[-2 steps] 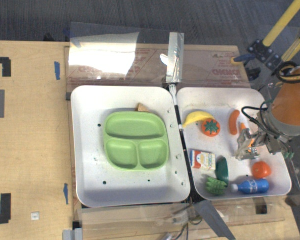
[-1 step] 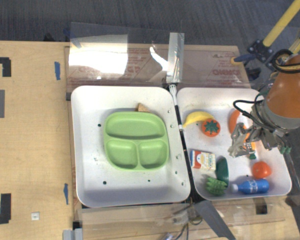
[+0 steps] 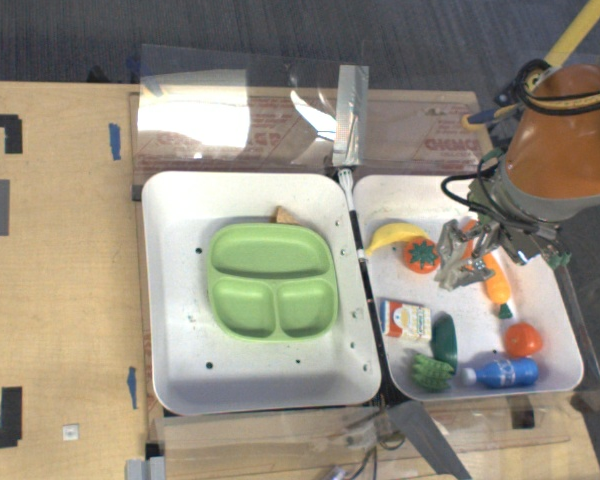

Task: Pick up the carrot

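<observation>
Gripper low over the right bin, close by the carrot.

We saw the gripper hanging in the right bin, the carrot just beside it and a tomato on its other side; the left bin held a green divided tray.

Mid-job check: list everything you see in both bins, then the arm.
left bin: 1, white, left
divided plate: 1, green, middle of left bin
tan bit: 1, behind the plate
right bin: 1, white, right
banana: 1, yellow, rear left
tomato: 1, red-orange, beside banana
carrot: 1, orange, under gripper
small carton: 1, white
cucumber: 1, dark green
broccoli: 1, green, front
bottle: 1, blue, front
orange ball: 1
gripper: 1, grey, over carrot
</observation>
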{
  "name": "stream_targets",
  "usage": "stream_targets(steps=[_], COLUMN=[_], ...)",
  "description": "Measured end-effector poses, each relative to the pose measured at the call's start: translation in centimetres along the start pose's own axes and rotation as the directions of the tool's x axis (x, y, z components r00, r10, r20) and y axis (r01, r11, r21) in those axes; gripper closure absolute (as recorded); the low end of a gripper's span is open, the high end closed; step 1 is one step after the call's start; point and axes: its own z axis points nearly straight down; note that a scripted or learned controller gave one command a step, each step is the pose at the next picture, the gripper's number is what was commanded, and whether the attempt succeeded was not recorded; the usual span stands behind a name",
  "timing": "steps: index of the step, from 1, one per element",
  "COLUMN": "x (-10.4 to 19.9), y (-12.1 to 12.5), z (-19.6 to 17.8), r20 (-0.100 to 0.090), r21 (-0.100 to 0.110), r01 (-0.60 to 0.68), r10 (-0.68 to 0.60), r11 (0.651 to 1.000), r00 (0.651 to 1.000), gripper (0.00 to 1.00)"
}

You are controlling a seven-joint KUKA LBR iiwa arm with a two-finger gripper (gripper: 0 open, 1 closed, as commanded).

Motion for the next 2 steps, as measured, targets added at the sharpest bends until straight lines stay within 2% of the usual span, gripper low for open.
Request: stream_targets(steps=[1, 2], x=[-3.3, 2.0], y=[-0.8, -8.7], z=[-1.2, 8.7], r20=[0.0, -0.011], r21=[0.0, -0.008], r01=[0.02, 0.164], r10=[-0.02, -0.165], r11=[1.0, 0.986], r00=[1.0, 0.986], gripper=[1.0, 1.0])
